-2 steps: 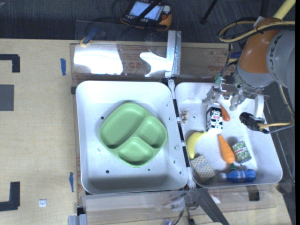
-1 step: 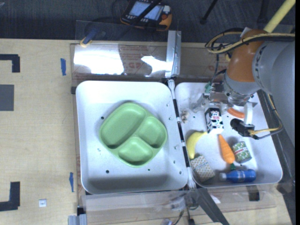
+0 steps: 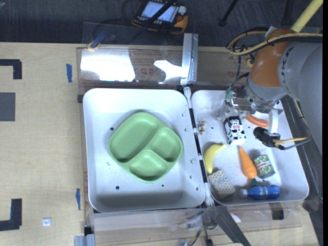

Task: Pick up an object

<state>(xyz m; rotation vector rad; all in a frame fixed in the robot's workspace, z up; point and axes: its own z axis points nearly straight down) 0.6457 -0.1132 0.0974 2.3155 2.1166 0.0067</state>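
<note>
White right bin (image 3: 302,186) holds a banana (image 3: 212,156), with a carrot (image 3: 247,163) to its right, a blue bottle (image 3: 262,192) below the carrot. Jaws (image 3: 235,129) hang above the banana, perhaps gripping a black-and-white object (image 3: 236,132); I cannot tell.

I can read no text anywhere. The lit screen of the small black handheld device (image 3: 159,13) beyond my bins is too blurred, and the green-labelled packet (image 3: 264,165) shows only unreadable marks.
</note>
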